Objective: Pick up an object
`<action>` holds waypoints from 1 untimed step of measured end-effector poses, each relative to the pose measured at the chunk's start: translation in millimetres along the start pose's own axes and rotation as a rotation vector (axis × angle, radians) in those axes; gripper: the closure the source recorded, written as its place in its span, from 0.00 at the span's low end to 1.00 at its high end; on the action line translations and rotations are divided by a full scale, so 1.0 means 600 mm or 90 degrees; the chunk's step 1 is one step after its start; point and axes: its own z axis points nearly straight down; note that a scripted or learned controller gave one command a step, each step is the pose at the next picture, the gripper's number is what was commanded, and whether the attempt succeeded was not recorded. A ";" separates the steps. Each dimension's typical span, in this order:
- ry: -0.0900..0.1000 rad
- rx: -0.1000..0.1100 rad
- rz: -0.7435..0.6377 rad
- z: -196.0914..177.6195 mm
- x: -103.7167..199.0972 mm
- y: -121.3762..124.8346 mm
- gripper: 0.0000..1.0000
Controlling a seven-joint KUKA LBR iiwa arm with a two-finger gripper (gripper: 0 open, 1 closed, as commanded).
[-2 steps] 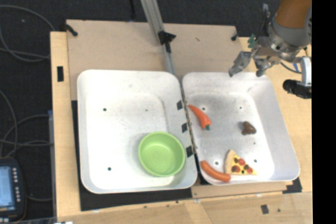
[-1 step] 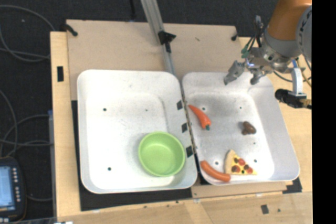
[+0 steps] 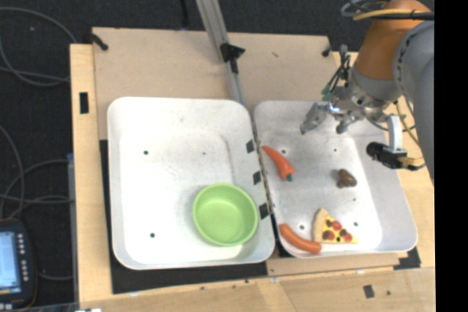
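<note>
My gripper point(image 3: 325, 122) hangs over the far part of the right bin point(image 3: 380, 230), its two grey fingers spread apart with nothing between them. Below and left of it an orange carrot point(image 3: 278, 161) with a green tip lies near the bin's left wall. A small brown lump point(image 3: 346, 177) rests mid-bin, nearer than the gripper. A pizza slice point(image 3: 331, 228) and an orange sausage point(image 3: 299, 238) lie at the bin's near edge. A green bowl point(image 3: 225, 213) sits in the left bin point(image 3: 146, 135).
A slanted metal pole point(image 3: 212, 18) rises from behind the bins, ending near their shared far corner. The divider point(image 3: 257, 164) between the bins runs just left of the carrot. The bench's brown board point(image 3: 183, 62) borders the bins.
</note>
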 end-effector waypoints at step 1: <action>-0.001 -0.006 0.000 -0.027 -0.001 0.004 1.00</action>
